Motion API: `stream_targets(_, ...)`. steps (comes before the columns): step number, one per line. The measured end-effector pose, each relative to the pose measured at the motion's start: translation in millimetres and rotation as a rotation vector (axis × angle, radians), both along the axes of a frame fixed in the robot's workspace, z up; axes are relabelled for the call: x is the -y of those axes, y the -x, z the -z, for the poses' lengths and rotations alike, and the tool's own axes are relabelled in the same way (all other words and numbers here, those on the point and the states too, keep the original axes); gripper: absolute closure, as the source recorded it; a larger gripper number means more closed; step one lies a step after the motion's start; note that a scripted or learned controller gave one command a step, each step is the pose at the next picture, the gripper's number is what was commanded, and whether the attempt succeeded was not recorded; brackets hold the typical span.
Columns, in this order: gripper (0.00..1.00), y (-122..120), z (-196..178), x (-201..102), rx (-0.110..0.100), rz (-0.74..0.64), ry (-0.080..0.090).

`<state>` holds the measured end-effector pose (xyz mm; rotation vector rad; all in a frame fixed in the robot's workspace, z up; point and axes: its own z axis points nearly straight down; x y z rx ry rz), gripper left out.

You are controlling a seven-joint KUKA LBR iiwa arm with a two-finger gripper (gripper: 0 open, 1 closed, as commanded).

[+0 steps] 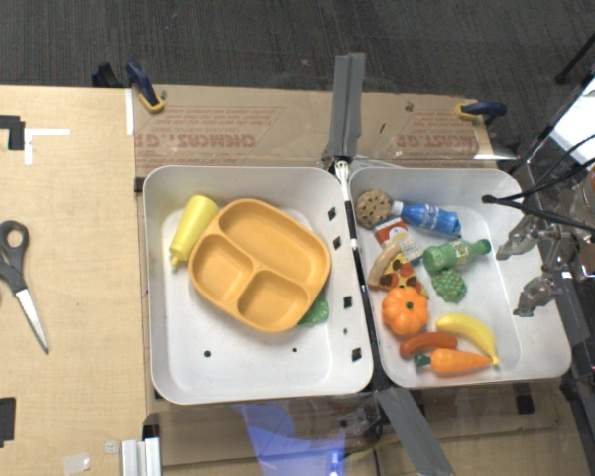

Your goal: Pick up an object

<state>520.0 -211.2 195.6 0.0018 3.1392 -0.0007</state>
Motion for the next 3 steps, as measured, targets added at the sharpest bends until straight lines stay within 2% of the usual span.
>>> stream_targets(1,0.0,37.2,96.8,-41.8,0.014,0.091,0.002)
stream_targets(2,0.0,-26.7,102.2,-87.1,0.003,0.115,0.0)
stream_targets(3,0.0,-91.5,101.7,-103.7,0.004,0.072,0.001)
